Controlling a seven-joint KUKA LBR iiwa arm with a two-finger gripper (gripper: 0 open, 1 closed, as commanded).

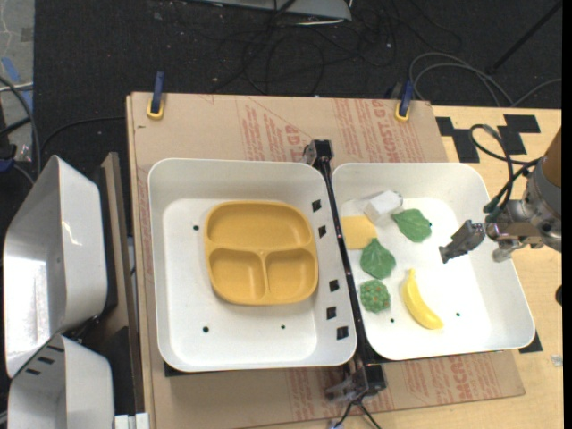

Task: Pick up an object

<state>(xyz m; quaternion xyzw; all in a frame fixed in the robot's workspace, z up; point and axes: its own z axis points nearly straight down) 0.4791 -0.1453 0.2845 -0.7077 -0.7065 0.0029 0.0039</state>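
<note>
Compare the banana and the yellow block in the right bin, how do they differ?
The banana is long, curved and bright yellow, while the yellow block is squat, flat-sided and paler. The banana lies near the bin's middle, toward the front; the block sits against the right bin's left wall, by the divider. The banana lies apart from its neighbours, whereas the block touches a white piece. Both are yellow and rest in the same bin, neither held by the gripper.

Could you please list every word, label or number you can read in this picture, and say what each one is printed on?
Red printing on the cardboard sheet under the bins, above the left bin and upside down: too blurred to read.
Red printing on the same cardboard above the right bin: too blurred to read.
Red printing along the cardboard's front edge: too blurred to read.
</note>
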